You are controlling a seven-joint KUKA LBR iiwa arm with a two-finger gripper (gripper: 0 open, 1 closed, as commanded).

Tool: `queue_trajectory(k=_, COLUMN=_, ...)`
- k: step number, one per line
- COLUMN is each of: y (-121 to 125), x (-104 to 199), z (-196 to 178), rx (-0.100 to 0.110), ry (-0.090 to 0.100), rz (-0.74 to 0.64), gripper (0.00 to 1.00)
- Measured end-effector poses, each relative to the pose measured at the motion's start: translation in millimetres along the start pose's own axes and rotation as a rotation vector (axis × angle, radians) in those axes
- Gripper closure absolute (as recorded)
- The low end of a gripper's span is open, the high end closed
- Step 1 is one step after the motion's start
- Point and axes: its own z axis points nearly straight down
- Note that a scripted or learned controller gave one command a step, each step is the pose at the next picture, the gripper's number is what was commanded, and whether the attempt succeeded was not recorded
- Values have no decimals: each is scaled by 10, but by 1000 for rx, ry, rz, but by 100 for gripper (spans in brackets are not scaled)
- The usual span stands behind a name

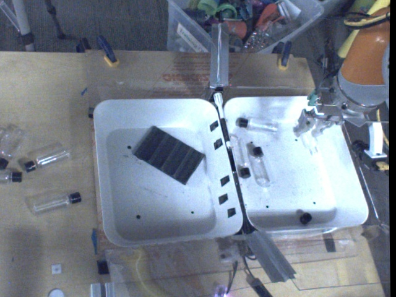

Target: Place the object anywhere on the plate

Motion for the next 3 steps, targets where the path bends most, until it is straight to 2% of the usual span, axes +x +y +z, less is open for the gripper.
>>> queue_trajectory(k=1, y=444, x=563, z=-249, rx=0, ry=0, rz=647, gripper=100)
queue_trajectory(k=2, y=390, x=1106, z=66, rx=7, ry=2, rz=1270, gripper=100)
queue_trajectory(k=3, y=220, x=1763, z=113, rx=6, ry=0, rz=872, gripper=100)
